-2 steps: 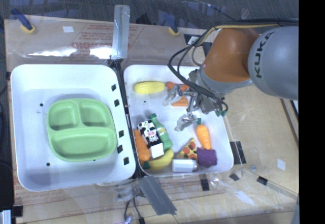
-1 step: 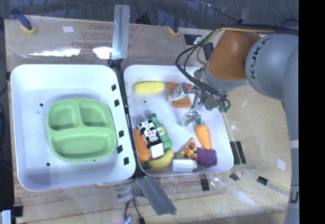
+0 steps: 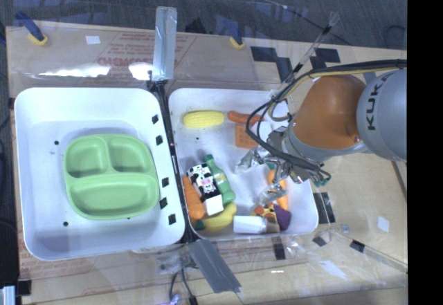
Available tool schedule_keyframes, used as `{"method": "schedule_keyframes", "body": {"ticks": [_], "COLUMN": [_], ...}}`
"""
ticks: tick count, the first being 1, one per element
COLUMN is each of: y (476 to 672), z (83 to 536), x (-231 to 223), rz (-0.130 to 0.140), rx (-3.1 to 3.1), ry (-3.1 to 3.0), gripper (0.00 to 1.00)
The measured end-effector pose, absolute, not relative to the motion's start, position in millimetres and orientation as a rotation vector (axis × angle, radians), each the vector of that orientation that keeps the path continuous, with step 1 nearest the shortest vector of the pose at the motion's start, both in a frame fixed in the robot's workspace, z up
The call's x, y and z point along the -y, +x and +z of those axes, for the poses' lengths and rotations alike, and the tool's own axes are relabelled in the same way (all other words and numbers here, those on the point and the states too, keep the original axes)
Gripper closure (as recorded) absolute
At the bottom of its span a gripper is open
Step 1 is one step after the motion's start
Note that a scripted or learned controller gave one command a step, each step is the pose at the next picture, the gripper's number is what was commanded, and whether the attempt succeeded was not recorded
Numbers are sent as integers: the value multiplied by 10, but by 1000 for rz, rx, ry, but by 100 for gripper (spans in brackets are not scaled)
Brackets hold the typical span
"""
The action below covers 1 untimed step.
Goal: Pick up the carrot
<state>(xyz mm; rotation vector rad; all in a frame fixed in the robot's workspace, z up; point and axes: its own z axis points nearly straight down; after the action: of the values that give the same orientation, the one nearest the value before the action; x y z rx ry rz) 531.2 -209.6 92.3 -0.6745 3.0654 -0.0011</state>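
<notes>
Carrot (image 3: pixel 193 200) lies in the right bin (image 3: pixel 208 99), against the wall it shares with the left bin (image 3: pixel 41 106), its orange length running toward the near corner beside a black-and-white cow-patterned carton (image 3: pixel 203 181) and a green bottle (image 3: pixel 219 179). The gripper (image 3: pixel 271 167) hangs low over the middle of the right bin, well apart from the carrot; its metal parts and cables are tangled in the view, so whether the fingers are wide or narrow cannot be told, and nothing is plainly seen between them. The arm comes in from the right, its orange band (image 3: pixel 331 113) bulging above the wrist and the grey link (image 3: pixel 387 117) behind it, with the wrist pointing down into the bin. Counted in the right bin: one carrot, one yellow corn cob (image 3: pixel 203 119) near the far wall, one yellow banana (image 3: pixel 220 219) at the near wall, one white block (image 3: pixel 248 225) beside it, and a small heap of orange and purple pieces (image 3: pixel 274 212) just below the gripper, too jumbled to count. One green divided plate (image 3: pixel 109 176) with three compartments sits in the left bin.
</notes>
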Motion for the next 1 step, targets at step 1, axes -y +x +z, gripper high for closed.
{"method": "schedule_keyframes", "body": {"ticks": [1], "y": [5336], "z": [1031], "x": [2070], "rz": [-2], "rx": [-3060], "ry": [-688], "gripper": [100]}}
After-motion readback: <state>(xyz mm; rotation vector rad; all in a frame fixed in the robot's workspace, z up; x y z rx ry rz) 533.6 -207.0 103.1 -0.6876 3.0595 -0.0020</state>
